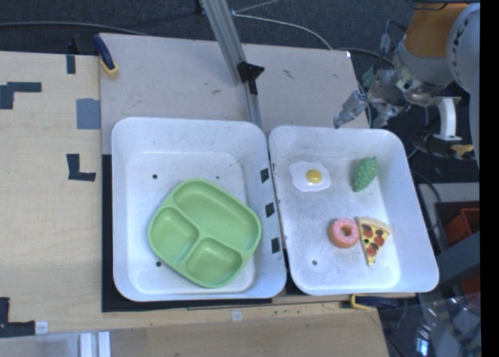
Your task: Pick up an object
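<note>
Hovering above the far right corner of the right shallow white bin [405, 192], the grey two-finger gripper [360, 110] held nothing; its fingers [347, 112] stood slightly apart. Right bin contents: one white fried egg toy with yellow yolk [310, 177] near the far wall; one green knobbly broccoli-like toy [364, 173] beside it; one pink-iced doughnut toy [343, 233] touching one triangular pizza slice toy [373, 238] toward the near side. Left shallow white bin [132, 192]: one light green plastic three-compartment tray [204, 232]. Both bins sat side by side on the pale tabletop [164, 83].
</note>
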You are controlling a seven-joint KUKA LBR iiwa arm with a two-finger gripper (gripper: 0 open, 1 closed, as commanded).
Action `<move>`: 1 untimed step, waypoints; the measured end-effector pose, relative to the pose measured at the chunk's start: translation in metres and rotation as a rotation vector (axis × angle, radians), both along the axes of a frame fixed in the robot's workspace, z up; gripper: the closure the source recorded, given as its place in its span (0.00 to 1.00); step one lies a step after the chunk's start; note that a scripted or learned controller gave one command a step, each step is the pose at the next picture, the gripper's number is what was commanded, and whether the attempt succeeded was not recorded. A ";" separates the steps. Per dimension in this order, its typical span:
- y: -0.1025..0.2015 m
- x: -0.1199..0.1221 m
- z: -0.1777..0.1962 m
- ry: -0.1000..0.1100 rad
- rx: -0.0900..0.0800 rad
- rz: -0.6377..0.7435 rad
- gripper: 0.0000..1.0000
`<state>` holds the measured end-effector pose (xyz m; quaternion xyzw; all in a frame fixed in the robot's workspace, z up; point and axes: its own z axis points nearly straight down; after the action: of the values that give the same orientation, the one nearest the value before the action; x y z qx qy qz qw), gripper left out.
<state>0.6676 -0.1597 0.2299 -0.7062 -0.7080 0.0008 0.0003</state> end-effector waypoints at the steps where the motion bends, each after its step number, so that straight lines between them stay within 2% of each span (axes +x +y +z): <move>1: 0.000 0.000 0.000 0.000 -0.001 0.000 0.00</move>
<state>0.6675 -0.1599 0.2299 -0.7063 -0.7079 0.0012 0.0002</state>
